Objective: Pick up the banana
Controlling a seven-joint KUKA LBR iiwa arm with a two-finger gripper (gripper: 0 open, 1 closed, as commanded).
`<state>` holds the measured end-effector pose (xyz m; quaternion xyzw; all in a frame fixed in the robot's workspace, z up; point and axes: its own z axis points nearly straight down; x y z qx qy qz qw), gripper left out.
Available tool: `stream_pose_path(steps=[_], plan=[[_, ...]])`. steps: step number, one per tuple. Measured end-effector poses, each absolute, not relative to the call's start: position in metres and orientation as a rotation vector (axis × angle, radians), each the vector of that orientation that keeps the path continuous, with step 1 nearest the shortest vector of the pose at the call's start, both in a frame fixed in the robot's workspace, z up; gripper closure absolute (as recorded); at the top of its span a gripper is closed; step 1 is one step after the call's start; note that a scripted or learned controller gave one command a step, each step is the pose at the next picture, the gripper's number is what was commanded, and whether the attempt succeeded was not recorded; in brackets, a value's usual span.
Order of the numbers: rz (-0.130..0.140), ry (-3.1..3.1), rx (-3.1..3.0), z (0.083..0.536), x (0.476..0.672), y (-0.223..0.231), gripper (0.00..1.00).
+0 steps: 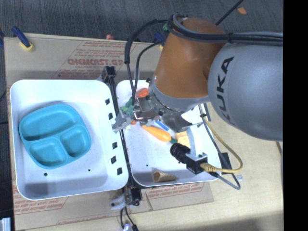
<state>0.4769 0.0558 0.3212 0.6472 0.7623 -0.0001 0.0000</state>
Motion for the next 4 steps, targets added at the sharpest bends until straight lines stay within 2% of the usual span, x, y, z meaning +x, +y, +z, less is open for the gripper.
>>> stream_pose_path(steps=[1, 2, 3, 4], plan=[[-0.009, 1.890, 2.516, 0.235, 0.475, 0.101, 0.00], [-0.009, 2.039, 2.396, 0.111, 0.475, 0.147, 0.00], [-0.006, 2.573, 1.805, 0.092, 0.476, 0.202, 0.00], [-0.005, 2.573, 1.805, 0.092, 0.476, 0.202, 0.00]])
